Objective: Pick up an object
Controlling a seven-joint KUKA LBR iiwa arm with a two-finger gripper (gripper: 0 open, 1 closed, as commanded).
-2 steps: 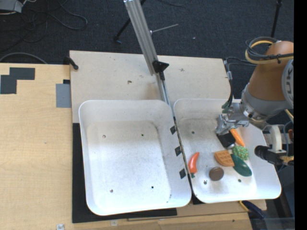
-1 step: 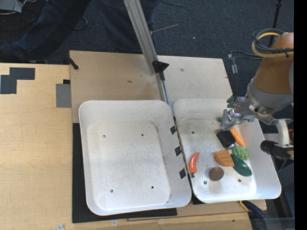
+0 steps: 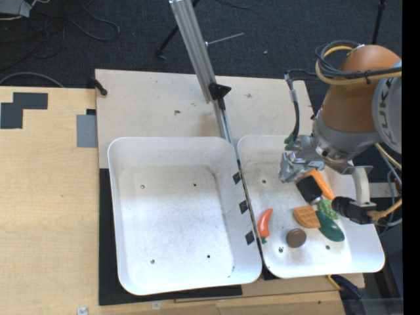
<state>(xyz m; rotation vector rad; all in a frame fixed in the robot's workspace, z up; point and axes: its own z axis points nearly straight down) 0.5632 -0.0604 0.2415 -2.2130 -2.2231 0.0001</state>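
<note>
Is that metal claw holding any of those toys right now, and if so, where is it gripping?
It cannot be told. The gripper hangs over the right bin, beside the black block, but no object shows between its fingers.

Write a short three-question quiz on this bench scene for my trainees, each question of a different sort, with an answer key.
1. True or false: the red chili pepper lies in the right bin.
2. Multiple choice: which item lies nearest the front edge of the right bin? A) brown round piece B) carrot C) black block
3. Fill the blank: the tool hangs over the ____ bin.

Key: 1 true; 2 A; 3 right. The left bin lies apart from all these items.
</note>
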